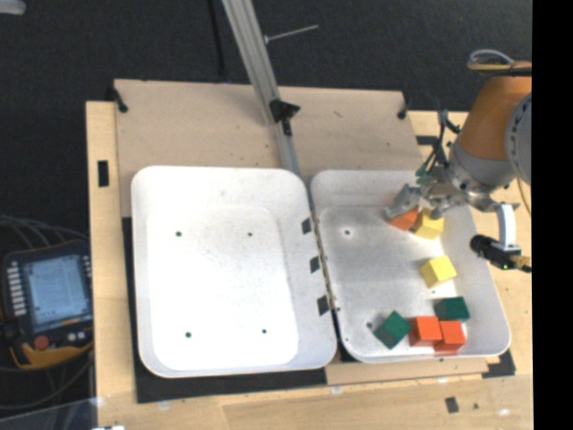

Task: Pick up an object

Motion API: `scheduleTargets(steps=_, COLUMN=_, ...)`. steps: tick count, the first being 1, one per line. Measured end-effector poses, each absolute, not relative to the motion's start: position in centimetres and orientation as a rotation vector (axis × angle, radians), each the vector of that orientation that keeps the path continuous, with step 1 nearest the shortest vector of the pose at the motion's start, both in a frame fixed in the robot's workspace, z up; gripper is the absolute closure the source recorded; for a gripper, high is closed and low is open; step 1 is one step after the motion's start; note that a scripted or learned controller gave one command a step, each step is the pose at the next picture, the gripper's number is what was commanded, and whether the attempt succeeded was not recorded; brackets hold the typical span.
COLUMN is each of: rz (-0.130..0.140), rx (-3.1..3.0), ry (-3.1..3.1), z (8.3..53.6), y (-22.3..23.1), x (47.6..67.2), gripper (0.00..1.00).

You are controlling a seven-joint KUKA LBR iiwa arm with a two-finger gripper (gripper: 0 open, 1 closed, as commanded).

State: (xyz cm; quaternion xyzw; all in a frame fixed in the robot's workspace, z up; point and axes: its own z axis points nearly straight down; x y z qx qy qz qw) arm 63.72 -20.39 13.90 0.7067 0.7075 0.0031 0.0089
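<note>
The left bin [219,267] sits bare. In the right bin [358,267], the gripper [423,200] is down over an orange block [405,219] and a yellow block [430,227]; whether it pinches either, I cannot tell. A clean lift should come next.

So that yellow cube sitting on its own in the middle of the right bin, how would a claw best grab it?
From straight above, closing on two opposite flat sides. The yellow cube lies apart from the others in the right bin, with bare floor all round it, so fingers could likely slip down either side. It sits turned a little against the bin's edges, so the end effector should probably turn to match.
</note>
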Motion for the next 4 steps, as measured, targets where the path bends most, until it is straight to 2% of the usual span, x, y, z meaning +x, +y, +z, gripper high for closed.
scheduleTargets(steps=1, rz=0.007, rx=2.207, ry=2.211, z=14.7, y=-20.5, x=63.7, gripper=1.00)
scheduleTargets(steps=2, rz=0.007, rx=2.211, ry=2.222, z=20.6, y=-19.9, x=63.2, gripper=1.00)
scheduleTargets(steps=3, rz=0.003, rx=2.212, ry=2.227, z=21.9, y=-20.0, x=63.3, gripper=1.00)
scheduleTargets(steps=4, rz=0.000, rx=2.215, ry=2.227, z=21.4, y=-14.7, x=61.6, gripper=1.00)
